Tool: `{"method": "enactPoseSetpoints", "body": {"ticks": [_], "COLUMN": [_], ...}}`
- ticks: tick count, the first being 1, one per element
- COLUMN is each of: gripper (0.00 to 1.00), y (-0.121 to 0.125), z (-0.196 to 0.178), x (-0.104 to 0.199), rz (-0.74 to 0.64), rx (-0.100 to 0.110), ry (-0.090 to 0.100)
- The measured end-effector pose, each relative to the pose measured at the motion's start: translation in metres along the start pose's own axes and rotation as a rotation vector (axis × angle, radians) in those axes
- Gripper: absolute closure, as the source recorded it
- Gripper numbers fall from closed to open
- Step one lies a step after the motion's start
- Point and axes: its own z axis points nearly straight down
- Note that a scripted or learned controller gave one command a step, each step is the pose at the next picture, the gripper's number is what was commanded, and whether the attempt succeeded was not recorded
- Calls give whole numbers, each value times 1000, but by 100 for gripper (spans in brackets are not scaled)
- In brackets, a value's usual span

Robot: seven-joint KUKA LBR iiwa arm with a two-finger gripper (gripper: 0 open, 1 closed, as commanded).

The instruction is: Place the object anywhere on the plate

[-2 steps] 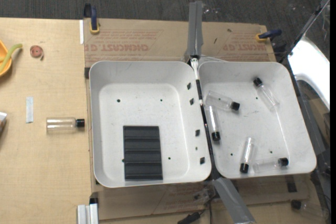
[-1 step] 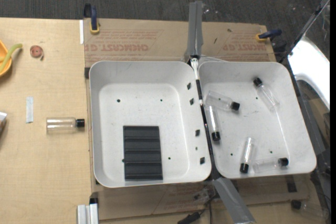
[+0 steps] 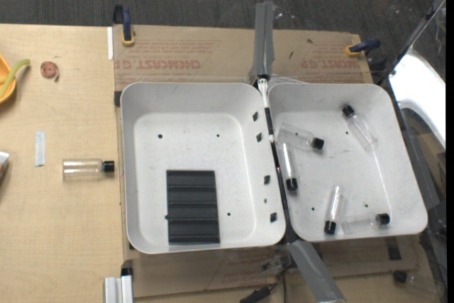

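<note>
Five clear vials with black caps lie scattered in the right bin (image 3: 397,152). One vial (image 3: 357,123) lies near the far wall, another (image 3: 301,138) to its left, and a third (image 3: 287,165) lies along the left wall. Two more (image 3: 332,208) (image 3: 365,223) lie near the front edge. None touches the plate (image 3: 191,207), a dark ribbed rectangle flat at the front of the left bin (image 3: 142,117).

A pale rounded shape (image 3: 418,81) stands at the right edge beside the right bin; whether it belongs to the arm I cannot tell.

The cardboard (image 3: 167,60) under the bins bears red print, upside down, apparently "CHEMCAST GP". A sixth vial (image 3: 86,167) lies on the tabletop (image 3: 64,238), left of the bins.
</note>
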Motion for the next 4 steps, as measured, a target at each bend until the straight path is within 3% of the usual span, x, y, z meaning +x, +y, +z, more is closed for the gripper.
{"method": "enactPoseSetpoints", "body": {"ticks": [1, 2, 3, 4], "gripper": [0, 0, 0, 0], "y": [-13, -23, 0, -5], "z": [-1, 0, 0, -1], "x": [-66, -9, -4, -27], "rz": [3, 1, 3, 3], "rx": [0, -1, -1, 0], "ry": [1, 1, 1, 1]}}
